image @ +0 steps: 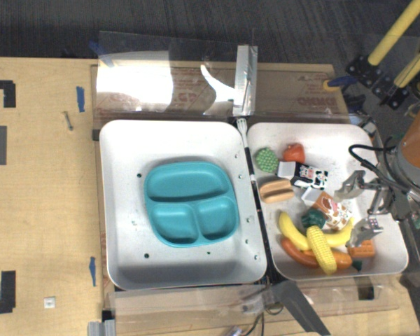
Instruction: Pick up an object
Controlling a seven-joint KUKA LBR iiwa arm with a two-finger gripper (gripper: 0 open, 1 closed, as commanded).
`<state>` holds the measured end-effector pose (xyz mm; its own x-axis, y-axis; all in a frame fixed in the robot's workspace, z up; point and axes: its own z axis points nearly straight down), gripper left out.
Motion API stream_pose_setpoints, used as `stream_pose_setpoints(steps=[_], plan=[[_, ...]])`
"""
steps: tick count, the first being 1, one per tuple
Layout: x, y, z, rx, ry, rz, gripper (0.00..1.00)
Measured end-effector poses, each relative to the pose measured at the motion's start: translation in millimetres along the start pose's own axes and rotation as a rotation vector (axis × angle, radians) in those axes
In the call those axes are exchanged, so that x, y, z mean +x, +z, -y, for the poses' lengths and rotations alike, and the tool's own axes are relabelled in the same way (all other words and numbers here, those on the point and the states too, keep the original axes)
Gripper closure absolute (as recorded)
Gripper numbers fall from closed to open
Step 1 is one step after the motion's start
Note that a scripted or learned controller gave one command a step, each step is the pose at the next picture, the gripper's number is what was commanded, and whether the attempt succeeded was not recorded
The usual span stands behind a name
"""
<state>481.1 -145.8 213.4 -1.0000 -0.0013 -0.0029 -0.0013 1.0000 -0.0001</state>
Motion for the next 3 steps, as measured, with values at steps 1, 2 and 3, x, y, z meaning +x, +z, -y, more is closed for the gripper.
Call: stream_pose_setpoints(steps=[1,2,3], plan=[[-15.0,117.0,-23.6,0.001,-0.19,0.004,0.0],[-93.2,126.3,56.2,0.002,-0.331,0.005,0.0],[-38.1,126.3,49.4,0.0,-0.19,0.001,0.0]])
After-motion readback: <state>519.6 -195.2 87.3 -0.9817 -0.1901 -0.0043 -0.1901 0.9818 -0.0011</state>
